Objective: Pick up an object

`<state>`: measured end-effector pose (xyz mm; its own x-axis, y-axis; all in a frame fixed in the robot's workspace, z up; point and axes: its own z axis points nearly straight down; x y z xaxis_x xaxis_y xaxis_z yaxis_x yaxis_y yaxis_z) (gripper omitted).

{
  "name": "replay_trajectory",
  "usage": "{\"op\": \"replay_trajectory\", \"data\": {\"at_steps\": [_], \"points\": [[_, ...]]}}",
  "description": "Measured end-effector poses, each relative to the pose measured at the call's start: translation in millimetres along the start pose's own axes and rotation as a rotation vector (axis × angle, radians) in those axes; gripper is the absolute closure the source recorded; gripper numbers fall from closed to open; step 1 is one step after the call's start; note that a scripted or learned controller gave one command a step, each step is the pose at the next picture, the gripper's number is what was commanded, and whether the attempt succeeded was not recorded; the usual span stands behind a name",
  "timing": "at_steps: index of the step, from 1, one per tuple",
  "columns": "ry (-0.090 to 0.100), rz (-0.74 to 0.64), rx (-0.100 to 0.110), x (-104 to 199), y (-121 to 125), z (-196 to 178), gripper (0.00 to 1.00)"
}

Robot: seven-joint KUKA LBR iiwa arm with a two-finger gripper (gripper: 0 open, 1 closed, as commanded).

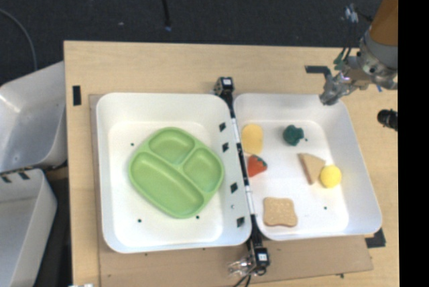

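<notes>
- Candidate objects lie in the right bin (355, 208): a dark green lumpy piece (293, 135) toward the far side, a pale yellow rounded piece (252, 138) by the left wall, and a red piece (256, 165) just nearer.
- A tan wedge (310, 165) touches a bright yellow ball (330, 176); a toast slice (279, 211) lies nearest.
- The gripper (330, 96) hovers over the bin's far right corner, holding nothing; whether its jaws are parted cannot be told.
- The left bin (110, 212) holds a green divided plate (175, 171).
</notes>
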<state>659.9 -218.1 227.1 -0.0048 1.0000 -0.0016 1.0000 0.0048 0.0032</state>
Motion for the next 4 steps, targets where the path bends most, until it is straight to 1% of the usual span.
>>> {"op": "replay_trajectory", "data": {"at_steps": [1,2,3,4], "points": [[0.001,0.000,0.004,49,-19,7,1.00],[0.002,0.000,0.003,90,-40,0,1.00],[0.002,0.000,0.003,134,-45,-1,1.00],[0.004,-0.001,0.003,180,-66,-12,1.00]]}}
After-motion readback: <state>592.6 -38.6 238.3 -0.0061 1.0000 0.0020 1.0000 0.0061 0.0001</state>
